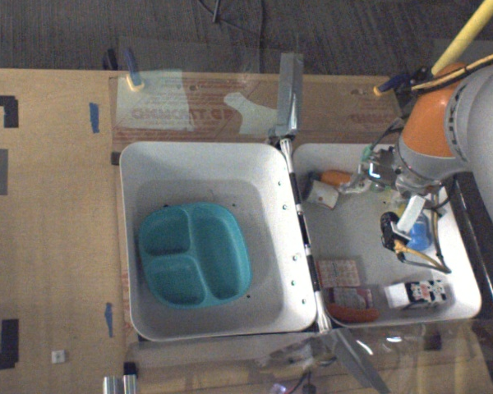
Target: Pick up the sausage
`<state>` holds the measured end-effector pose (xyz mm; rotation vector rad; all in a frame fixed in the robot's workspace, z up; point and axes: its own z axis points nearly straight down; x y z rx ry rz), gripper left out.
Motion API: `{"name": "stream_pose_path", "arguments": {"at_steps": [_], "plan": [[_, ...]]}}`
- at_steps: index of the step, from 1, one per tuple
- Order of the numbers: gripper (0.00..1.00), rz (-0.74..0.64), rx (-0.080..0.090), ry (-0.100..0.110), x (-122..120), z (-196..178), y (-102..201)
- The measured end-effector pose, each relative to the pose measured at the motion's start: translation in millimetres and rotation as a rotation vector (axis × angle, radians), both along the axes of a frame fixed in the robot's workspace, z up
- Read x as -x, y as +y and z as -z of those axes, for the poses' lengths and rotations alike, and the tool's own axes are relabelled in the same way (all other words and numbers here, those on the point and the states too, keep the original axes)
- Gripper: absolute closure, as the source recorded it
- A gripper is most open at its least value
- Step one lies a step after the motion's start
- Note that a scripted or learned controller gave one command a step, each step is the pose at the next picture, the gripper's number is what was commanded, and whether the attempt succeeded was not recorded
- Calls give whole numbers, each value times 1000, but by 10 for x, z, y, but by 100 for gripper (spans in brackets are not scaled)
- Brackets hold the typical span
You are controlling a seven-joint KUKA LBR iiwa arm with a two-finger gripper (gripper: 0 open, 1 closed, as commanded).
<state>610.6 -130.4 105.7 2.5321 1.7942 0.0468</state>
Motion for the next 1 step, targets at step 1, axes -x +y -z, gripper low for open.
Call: {"name": "stream_pose_path", "arguments": {"at_steps": [1], "plan": [[0, 94, -25, 51, -599, 110, -456]]}}
